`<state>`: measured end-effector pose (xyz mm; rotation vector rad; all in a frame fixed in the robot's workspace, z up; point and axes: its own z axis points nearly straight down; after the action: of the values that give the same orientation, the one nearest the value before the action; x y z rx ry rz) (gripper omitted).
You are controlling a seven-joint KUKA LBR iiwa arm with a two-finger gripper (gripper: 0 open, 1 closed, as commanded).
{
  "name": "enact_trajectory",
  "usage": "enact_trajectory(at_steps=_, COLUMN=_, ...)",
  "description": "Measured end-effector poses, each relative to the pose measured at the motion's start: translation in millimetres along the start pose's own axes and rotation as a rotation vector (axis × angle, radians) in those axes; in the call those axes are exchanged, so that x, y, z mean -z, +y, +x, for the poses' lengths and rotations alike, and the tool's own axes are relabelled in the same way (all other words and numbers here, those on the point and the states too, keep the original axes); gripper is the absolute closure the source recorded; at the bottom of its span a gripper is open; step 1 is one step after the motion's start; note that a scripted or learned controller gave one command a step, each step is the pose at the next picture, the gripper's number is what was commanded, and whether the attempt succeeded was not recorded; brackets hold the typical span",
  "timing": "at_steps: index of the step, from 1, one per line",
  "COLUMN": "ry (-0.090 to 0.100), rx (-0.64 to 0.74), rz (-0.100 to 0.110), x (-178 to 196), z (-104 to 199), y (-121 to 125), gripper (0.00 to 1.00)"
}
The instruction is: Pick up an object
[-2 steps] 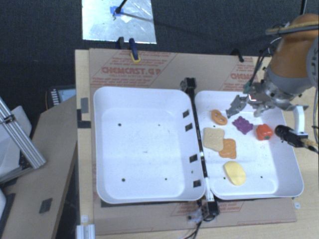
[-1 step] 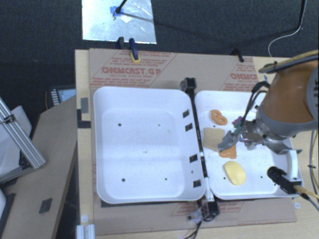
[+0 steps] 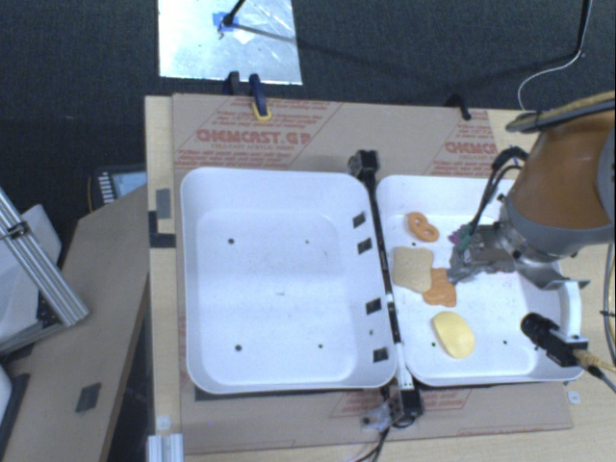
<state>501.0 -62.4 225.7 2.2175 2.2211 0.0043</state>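
White right bin (image 3: 500, 359): claw (image 3: 460, 263) low beside orange toy (image 3: 440, 290); its opening cannot be told.

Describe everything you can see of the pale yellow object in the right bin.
The pale yellow object is a smooth, rounded, lemon-like lump, matte and plastic-looking. It lies on the floor of the right bin, toward the near edge, apart from the walls. It sits just below the orange piece with a narrow gap between them. The gripper is above the orange piece, not touching the yellow object.
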Motion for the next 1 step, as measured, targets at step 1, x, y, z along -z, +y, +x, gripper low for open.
enact_trajectory(at_steps=1, ry=0.004, rx=0.012, rz=-0.011, x=110.1, z=76.9, y=-11.9, gripper=1.00)
